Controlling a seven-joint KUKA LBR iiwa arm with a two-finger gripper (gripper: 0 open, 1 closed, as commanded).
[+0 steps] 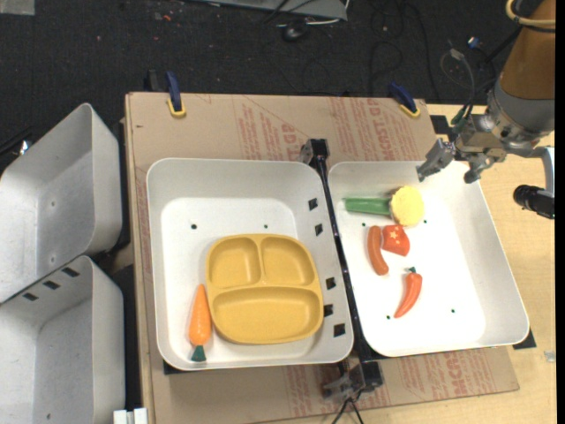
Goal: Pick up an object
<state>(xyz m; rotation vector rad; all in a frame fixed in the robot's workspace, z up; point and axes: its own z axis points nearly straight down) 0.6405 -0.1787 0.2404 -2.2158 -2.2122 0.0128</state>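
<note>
Claw spread wide, nothing in it, hanging over the right bin's far edge. Just below-left: yellow corn with green stalk, then strawberry, sausage, red chili. Left bin: yellow tray, carrot.

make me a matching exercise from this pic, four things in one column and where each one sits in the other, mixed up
Things:
1. carrot
2. corn
3. chili
4. gripper

Places:
A. right bin, nearest the front edge of the food there
B. above the right bin's far right corner, holding nothing
C. left bin, beside the yellow tray's left side
D. right bin, far end, its green stalk pointing left

Pairs: 1-C, 2-D, 3-A, 4-B
</note>
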